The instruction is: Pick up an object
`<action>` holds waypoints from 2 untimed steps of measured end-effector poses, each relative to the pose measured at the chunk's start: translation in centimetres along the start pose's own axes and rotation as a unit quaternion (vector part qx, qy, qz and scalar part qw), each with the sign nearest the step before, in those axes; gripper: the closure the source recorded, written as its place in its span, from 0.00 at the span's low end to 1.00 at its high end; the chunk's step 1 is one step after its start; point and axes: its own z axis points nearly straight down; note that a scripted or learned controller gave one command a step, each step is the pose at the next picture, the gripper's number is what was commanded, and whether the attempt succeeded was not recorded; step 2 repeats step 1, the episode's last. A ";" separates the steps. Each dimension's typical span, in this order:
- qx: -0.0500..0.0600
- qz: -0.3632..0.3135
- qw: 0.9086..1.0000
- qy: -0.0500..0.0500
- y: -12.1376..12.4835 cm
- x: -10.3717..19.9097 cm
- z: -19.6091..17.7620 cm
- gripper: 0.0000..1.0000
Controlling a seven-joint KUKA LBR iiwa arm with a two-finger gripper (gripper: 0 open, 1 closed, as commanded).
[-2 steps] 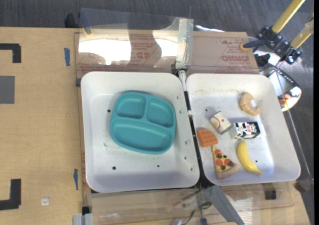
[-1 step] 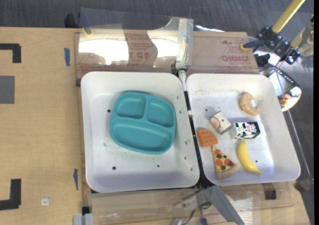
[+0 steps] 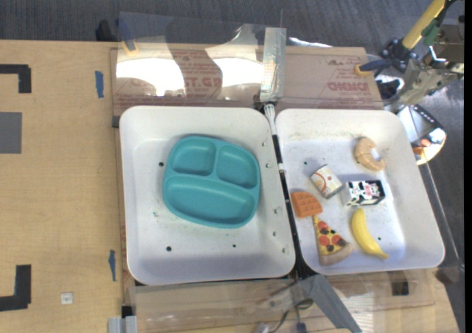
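- Left bin (image 3: 140, 140): shallow, white, square; carries one teal divided plate (image 3: 212, 181) with three compartments, lying flat near its middle.
- Right bin (image 3: 420, 199): white, set edge to edge with the left one; carries six small toy foods, all lying loose on its floor.
- Bagel (image 3: 368, 152): pale tan, at the far right of the bin.
- Small carton (image 3: 325, 180): white with a brown end, tilted, near the centre.
- Cow-patterned box (image 3: 366, 192): black and white, just right of the carton.
- Waffle (image 3: 305, 203): orange, by the left wall.
- Pizza slice (image 3: 329, 237): just below the waffle, touching it or nearly so.
- Banana (image 3: 366, 233): yellow, right of the pizza slice, below the box.
- Gripper (image 3: 409, 92): outside the bins, above the right bin's far right corner; too cluttered there to tell its state; nothing seen held.
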 end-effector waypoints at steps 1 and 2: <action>0.000 -0.157 0.988 -0.001 -2.1 -4.4 -0.1 1.00; 0.000 -0.157 0.988 -0.001 -2.1 -4.4 -0.1 1.00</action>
